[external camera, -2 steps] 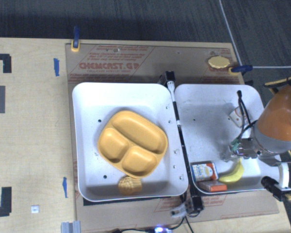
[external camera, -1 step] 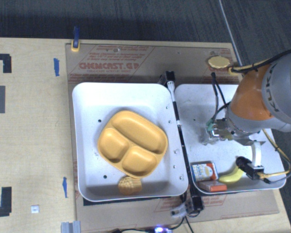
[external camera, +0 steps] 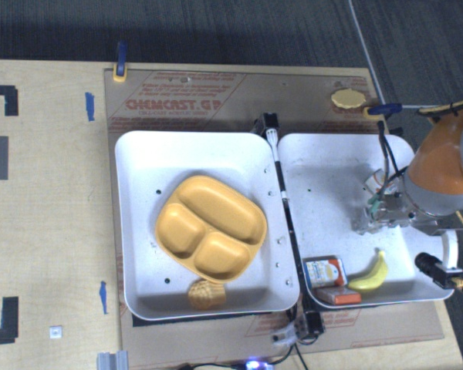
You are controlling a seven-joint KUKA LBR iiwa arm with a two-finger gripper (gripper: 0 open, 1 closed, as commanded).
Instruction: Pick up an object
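i see my gripper [external camera: 378, 210] over the right bin [external camera: 324, 160], above the banana [external camera: 370, 274]; can't tell its grip state.

I am watched by one fixed camera set above the bench [external camera: 46, 206], looking down at a slant from a middling height. It takes in both white bins side by side, the left bin [external camera: 131, 206] and the right bin [external camera: 324, 160], with dark floor beyond the bench's far edge. My arm [external camera: 444, 164] enters from the right.
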